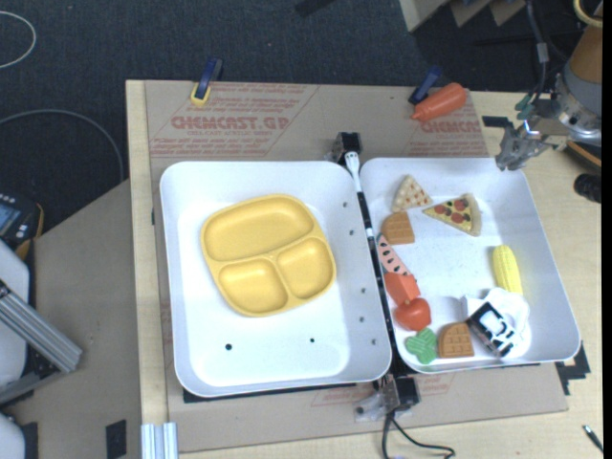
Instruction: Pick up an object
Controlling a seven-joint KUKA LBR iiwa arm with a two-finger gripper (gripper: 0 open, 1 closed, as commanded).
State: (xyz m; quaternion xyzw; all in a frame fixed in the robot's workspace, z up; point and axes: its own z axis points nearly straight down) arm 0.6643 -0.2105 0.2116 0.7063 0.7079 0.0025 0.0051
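Note:
The right bin (535, 218) holds several toy foods: a pizza slice (454, 212), a waffle wedge (411, 193), a brown toast piece (398, 228), a watermelon slice (385, 253), a red piece (408, 300), a corn cob (506, 269), a green piece (421, 343), a small waffle (456, 339) and a black-and-white object (494, 325). My gripper (516, 148) hangs over the bin's far right corner, above the rim and well away from the food. Nothing shows between its fingers.
The left bin (182, 256) carries a yellow divided plate (268, 253). An orange clamp (440, 101) and a blue-yellow clamp (203, 84) sit on the cardboard behind the bins. A black clip (347, 146) marks the seam between the bins.

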